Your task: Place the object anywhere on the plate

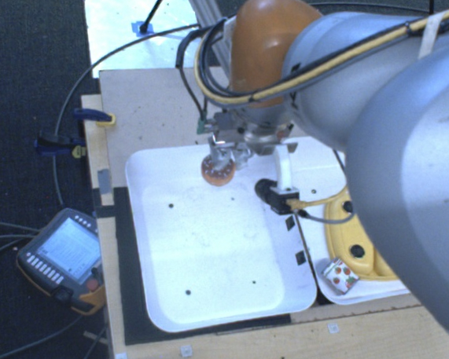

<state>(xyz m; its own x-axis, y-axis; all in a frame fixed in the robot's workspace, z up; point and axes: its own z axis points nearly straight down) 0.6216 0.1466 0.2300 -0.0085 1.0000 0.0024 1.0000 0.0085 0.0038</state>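
The grey arm (385, 120) fills the right of the camera view, its orange band (270, 36) above the wrist. On the counter (155, 110), the left white bin (212, 294) lies beside the right bin (338, 294), which holds a yellow plate (357, 241). The tool (221, 158) hangs over the left bin's far edge, clenched on a small round brown object (217, 172) at its tips. A small white patterned block (340, 276) sits just beside the plate's near rim.
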